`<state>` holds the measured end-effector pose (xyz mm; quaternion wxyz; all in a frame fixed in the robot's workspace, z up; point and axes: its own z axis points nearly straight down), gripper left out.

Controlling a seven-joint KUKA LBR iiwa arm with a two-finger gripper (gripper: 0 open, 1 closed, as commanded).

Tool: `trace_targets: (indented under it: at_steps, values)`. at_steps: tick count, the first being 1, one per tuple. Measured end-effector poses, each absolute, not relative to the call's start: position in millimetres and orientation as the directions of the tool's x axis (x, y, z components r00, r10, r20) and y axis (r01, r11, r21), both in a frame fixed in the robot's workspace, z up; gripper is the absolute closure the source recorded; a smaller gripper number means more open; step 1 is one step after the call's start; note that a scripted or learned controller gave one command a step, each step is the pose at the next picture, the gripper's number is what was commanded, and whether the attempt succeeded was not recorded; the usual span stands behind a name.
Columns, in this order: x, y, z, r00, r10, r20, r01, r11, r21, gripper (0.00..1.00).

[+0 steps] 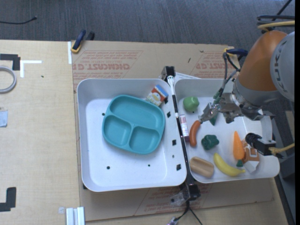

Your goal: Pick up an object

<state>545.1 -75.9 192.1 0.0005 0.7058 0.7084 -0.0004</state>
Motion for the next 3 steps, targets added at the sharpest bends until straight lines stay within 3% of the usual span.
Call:
trace_targets:
  at_steps: [1,2,3]
  values:
    - [518.6,-20,192,-0.003,1.0,0.0,1.0,0.003,-0.002,0.0]
    - [505.0,-69,192,0.0,1.0,-0.001,1.0,0.0,-0.001,0.0]
    - [537.1,-32,192,-0.003,1.0,-0.001,1.0,0.003,0.0,0.0]
